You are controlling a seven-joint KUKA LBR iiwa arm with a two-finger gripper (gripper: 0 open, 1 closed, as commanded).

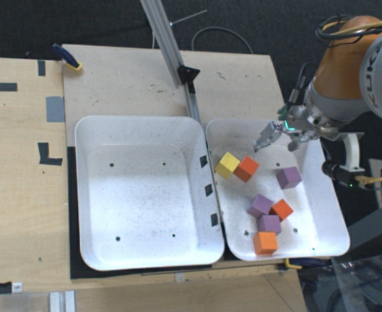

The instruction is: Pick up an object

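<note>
Nothing is being carried yet, so the whole pick is still ahead. The gripper [280, 136] is hovering over the upper part of the right bin [331, 229], its two fingers spread apart with only white bin floor showing between them; it has hold of nothing.

The candidates are all lying in that right bin. A yellow cube [228, 164] and an orange cube [247, 169] are touching each other at about 8 o'clock from the gripper, close to the rim shared with the left bin [142, 194]. A purple cube [288, 177] is sitting alone just below the gripper, at about 6 o'clock, with bare floor all around it. Further down, toward 6 to 7 o'clock, a cluster is packing together: a purple cube [261, 205], a small orange cube [282, 208], another purple cube [269, 223] and an orange cube [266, 242].

In my judgement the lone purple cube is offering the most room for the fingers to drop on either side. The yellow and orange pair are crowding the dividing rim, and the lower cluster is leaving little gap between neighbours, so fingers may be nudging a second cube there.
</note>
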